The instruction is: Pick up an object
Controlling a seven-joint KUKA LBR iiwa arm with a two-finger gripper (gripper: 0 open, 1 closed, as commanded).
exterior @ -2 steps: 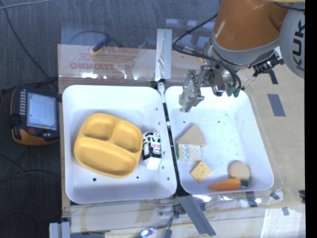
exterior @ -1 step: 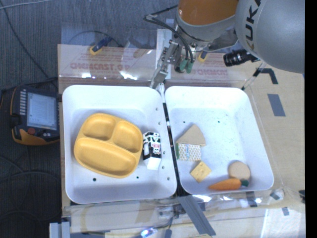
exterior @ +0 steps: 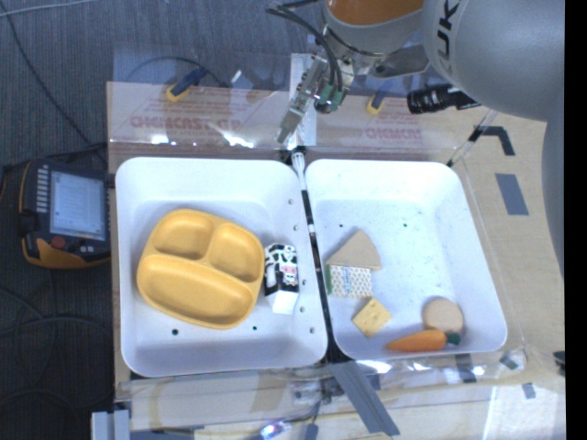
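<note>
The yellow divided tray (exterior: 202,266) lies in the left bin (exterior: 138,356), with a black-and-white carton (exterior: 282,275) just beside its right edge. In the right bin (exterior: 477,246) rest a tan wedge (exterior: 356,249), a patterned packet (exterior: 349,281), a cracker (exterior: 371,316), a round bun (exterior: 443,314) and a carrot (exterior: 415,341). The gripper (exterior: 295,126) hangs above the far rim between the bins, well apart from them all; whether the jaws are apart or together cannot be told.

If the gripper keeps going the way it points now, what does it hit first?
Probably the raised rim between the two bins: the gripper slants down-left, its tip just above the rim's far end. Depth is unclear from one view.
</note>
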